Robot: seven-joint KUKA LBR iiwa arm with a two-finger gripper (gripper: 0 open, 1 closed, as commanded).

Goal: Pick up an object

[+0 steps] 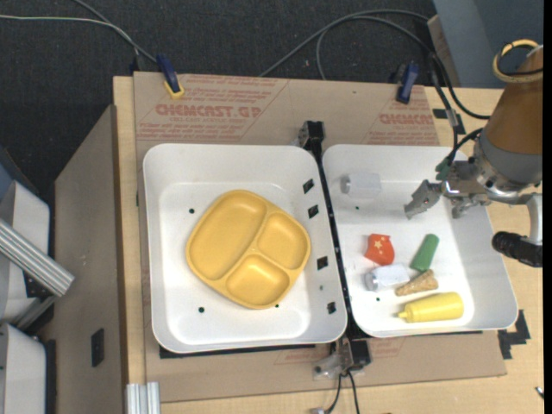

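The right bin [483,257] holds several small objects: a red piece [379,248], a green cylinder [424,253], a pale grey-white piece [388,276], a tan cone [417,284] and a yellow bottle [431,307] lying on its side. A clear plastic piece [360,184] lies near the bin's far left corner. My gripper [442,203] hangs over the upper right part of this bin, above and just right of the green cylinder. Its fingers are spread open with nothing between them.
The left bin [164,231] carries a yellow divided plate [248,248]. A black divider with clips [323,222] runs between the bins. Cables and two blue clamps lie along the far edge of the cardboard [216,102]. The arm's grey and orange body [517,128] stands at the right.
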